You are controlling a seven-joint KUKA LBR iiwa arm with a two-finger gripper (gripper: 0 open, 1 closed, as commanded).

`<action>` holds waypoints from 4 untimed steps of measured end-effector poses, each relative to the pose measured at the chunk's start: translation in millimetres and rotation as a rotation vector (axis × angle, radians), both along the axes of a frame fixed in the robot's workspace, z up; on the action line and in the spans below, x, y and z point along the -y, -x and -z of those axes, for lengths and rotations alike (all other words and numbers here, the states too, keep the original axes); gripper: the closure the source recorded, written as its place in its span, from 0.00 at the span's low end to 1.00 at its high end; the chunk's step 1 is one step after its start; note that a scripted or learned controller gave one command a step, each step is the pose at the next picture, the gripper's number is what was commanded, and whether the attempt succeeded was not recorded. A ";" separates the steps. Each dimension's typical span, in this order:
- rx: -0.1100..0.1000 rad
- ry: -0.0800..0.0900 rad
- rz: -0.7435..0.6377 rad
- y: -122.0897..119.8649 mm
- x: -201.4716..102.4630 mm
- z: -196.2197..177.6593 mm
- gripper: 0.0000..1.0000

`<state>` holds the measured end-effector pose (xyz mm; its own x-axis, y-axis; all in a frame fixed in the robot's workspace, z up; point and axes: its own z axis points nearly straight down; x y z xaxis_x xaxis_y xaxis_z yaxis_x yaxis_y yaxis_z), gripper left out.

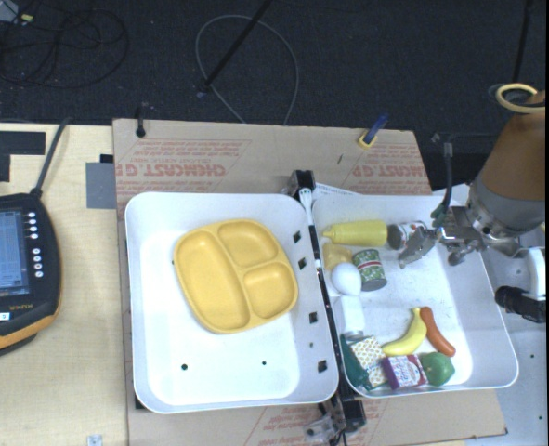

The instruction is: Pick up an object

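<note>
Camera view, looking down on the bench.

Left bin [153, 342]: holds one yellow divided tray [235, 273], three compartments, lying flat a little above the bin's middle.

Right bin [483, 314]: holds the loose items. Along the upper left, a yellow bottle [356, 233] lying on its side; just below it a small can [370, 269] with a green label, and a white egg [346, 279] touching the can's left side. Lower down, a banana [407, 335] with an orange carrot [437, 332] just beside it on the right. At the bottom edge, a cluster of small packets [393, 368] and a green item [438, 369], kind not clear.

Arm: enters from the right, orange band [520, 161] above the wrist. Gripper [421, 242] hangs over the upper right part of the right bin, near the bottle's right end. Fingers dark and small; whether spread or pressed together cannot be told. Nothing seen between them.

Other: cardboard sheet [255, 156] under both bins; handheld controller [9, 263] at far left.
</note>
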<state>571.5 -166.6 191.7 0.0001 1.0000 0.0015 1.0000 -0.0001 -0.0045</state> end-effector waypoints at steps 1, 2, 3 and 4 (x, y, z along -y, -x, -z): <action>-0.006 -0.002 0.005 83.1 40.4 52.3 0.00; 0.000 0.000 0.000 76.6 11.3 106.6 0.00; 0.007 -0.002 0.005 73.9 12.7 93.5 1.00; 0.013 0.001 -0.009 -27.1 -57.5 13.7 1.00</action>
